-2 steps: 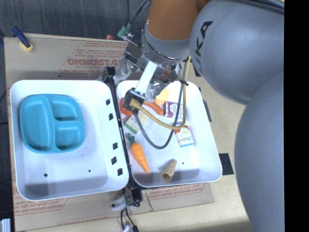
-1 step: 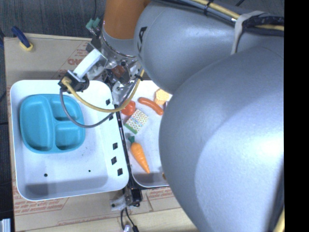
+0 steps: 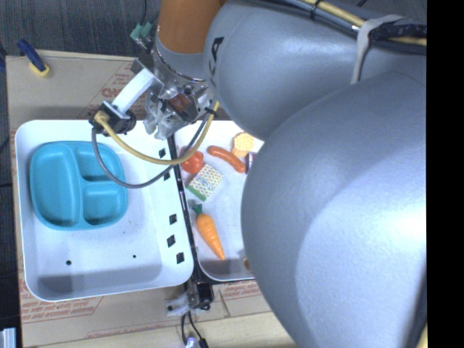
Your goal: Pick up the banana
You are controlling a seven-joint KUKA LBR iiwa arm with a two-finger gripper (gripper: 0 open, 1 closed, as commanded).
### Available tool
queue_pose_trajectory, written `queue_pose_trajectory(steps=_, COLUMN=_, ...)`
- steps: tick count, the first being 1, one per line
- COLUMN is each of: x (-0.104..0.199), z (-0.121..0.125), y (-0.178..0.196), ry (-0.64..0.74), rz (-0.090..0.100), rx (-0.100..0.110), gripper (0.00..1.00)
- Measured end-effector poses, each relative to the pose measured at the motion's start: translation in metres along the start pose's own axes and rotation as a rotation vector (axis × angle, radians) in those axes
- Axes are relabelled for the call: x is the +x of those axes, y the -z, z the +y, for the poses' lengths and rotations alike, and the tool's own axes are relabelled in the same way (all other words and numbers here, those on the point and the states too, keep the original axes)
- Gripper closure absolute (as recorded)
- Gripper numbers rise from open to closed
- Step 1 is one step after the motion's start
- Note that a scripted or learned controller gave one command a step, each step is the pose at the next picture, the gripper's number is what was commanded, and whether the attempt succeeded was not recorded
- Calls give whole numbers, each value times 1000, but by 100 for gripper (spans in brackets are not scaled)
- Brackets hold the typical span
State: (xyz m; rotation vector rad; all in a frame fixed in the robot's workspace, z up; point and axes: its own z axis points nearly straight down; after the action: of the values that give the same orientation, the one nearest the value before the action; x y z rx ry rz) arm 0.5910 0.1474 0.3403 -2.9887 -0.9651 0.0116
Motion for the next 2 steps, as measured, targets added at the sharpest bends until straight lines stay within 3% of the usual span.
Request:
queue_pose_trajectory(steps=1, x=0, z=-1, y=9, ry=5, rz=-3, rx=1, gripper=100)
queue_pose_trajectory(steps=2, x=-33, z=66, y=-10, ry=-419, rz=3, rx=0, gripper=100)
